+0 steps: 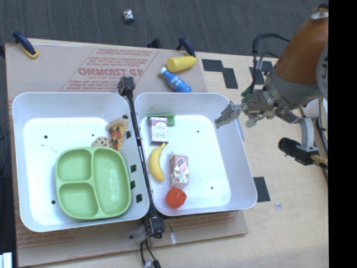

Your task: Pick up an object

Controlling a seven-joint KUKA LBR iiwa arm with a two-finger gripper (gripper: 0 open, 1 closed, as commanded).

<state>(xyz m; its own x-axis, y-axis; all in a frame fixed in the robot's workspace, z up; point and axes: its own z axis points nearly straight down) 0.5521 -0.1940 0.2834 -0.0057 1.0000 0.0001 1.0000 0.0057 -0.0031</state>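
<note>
The right bin (237,166) holds a pink carton (159,130) with a green item (168,118) behind it, a banana (157,162), a small brown-and-white carton (179,169) and a red round fruit (175,197). My gripper (233,114) hangs over that bin's far right rim, apart from all of these, about a hand's width right of the pink carton. Nothing shows in its grasp. The grey arm with its orange band (301,43) comes in from the right.
In the left bin (28,127) lie a green divided plate (92,181), a pizza slice (117,133) and a cookie (101,142). Behind the bins, a yellow object (181,63) and a blue bottle (176,81) rest on the bench. A black divider bar (136,149) runs between the bins.
</note>
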